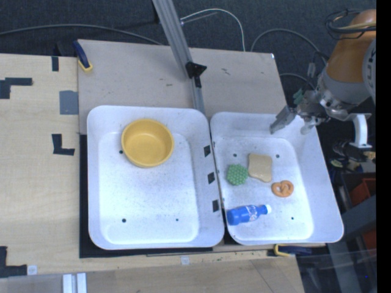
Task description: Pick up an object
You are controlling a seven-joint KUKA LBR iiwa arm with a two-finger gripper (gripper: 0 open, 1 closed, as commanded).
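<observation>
Our pincer hangs over the right bin's one o'clock corner; we cannot tell its state. Sponge, green ball, pretzel and bottle lie loose at its centre, ready for picking.

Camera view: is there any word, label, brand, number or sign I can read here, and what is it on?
None can be read.
Small blue plastic bottle with a white cap, lying in the right white bin: its label is a pale blur, too small to read.
Other items carry no visible text.
</observation>
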